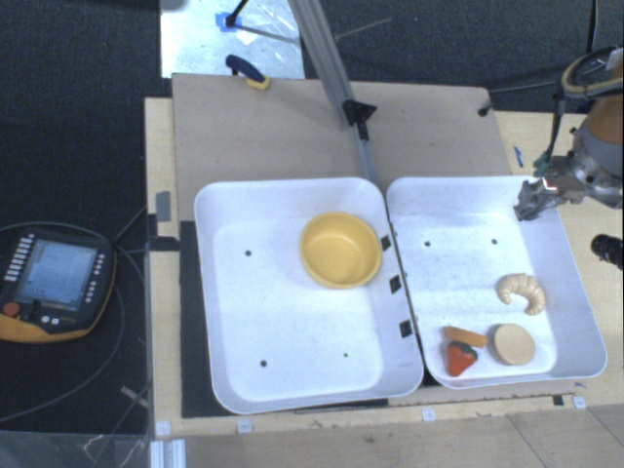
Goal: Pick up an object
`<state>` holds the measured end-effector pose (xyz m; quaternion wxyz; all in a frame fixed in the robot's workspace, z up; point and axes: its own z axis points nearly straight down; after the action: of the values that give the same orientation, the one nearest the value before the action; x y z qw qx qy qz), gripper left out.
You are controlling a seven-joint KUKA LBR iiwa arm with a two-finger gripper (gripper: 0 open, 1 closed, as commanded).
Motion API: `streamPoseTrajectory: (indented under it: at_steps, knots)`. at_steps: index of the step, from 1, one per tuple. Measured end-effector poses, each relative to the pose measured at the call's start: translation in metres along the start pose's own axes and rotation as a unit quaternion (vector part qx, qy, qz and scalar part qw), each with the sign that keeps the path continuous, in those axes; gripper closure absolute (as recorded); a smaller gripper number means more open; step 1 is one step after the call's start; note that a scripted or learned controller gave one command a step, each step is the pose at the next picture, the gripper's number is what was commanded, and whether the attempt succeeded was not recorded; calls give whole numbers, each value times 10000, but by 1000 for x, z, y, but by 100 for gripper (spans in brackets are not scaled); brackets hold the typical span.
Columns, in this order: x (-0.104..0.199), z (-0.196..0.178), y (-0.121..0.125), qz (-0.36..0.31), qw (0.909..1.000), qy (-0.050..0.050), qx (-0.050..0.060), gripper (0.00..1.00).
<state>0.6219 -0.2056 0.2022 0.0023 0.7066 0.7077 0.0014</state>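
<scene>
My gripper [531,201] hangs over the upper right rim of the right-hand shallow white bin [458,213], and I cannot tell how it stands; nothing shows in its hold. Below it, well apart, lie 3 things near that bin's lower right corner: a pale curved croissant-shaped piece [523,292], a round tan disc [513,344], and just left of the disc a red and orange strawberry-like toy [461,352]. The left-hand shallow white bin [253,359] holds 1 round yellow plastic bowl [340,250], upright near its upper right.
</scene>
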Motion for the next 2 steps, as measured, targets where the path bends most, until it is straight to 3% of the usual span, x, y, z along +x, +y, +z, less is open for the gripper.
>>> streamPoseTrajectory:
  at_steps: [1, 2]
  knots:
    - [-1, -60, 9, 2, 10000, -2, -4, 100]
    - [44, -50, 23, -14, 10000, 10, 21, 100]
